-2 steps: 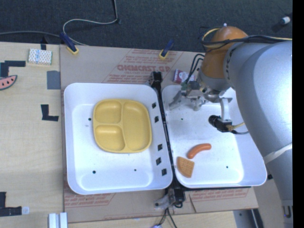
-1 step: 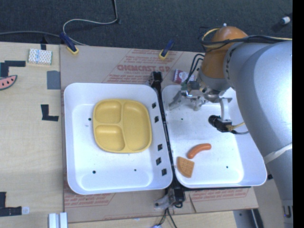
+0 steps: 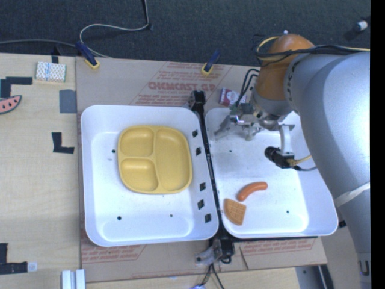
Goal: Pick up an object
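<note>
Camera view: hand (image 3: 240, 124) above right bin (image 3: 313, 221), well apart from sausage (image 3: 251, 190).

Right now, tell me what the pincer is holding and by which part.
Nothing seen held. The pincer is over the right bin; the sausage and waffle lie apart from it.

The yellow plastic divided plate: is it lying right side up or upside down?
Right side up: the yellow plastic divided plate shows three hollow compartments facing upward.

Cardboard sheet (image 3: 168, 89) under the bins, on the worktop: red printed word "CHEMCAST" with further letters, roughly "GP", upside-down slant lettering along the far edge. More red print on the near cardboard edge, too small to read. No other legible text.
</note>
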Controlling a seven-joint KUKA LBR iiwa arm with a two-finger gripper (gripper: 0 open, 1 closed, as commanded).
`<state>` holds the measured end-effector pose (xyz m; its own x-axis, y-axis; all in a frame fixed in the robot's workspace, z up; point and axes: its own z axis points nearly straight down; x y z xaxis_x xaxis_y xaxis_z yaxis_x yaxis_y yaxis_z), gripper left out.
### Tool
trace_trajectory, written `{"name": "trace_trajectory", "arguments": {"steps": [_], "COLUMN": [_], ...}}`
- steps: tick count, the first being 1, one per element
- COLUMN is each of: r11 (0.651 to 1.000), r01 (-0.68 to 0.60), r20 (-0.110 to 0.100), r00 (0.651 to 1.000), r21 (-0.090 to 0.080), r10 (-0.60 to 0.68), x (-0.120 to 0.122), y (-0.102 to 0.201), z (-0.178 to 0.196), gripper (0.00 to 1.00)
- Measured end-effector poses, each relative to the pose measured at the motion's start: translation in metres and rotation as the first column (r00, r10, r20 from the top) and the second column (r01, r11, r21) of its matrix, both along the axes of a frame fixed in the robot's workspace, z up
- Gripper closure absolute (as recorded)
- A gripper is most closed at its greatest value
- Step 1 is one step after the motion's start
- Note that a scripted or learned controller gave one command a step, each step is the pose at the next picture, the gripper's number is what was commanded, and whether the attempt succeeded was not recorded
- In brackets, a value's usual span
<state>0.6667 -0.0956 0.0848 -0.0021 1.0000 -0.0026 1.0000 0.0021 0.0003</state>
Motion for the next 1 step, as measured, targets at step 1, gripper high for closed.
{"name": "trace_trajectory", "arguments": {"steps": [1], "r11": [1.0], "r01": [0.0], "r20": [-0.001], "r00": [1.0], "r21": [0.0], "r10": [0.0], "x": [0.0016], "y": [0.0004], "z": [0.0], "gripper": [0.0]}}
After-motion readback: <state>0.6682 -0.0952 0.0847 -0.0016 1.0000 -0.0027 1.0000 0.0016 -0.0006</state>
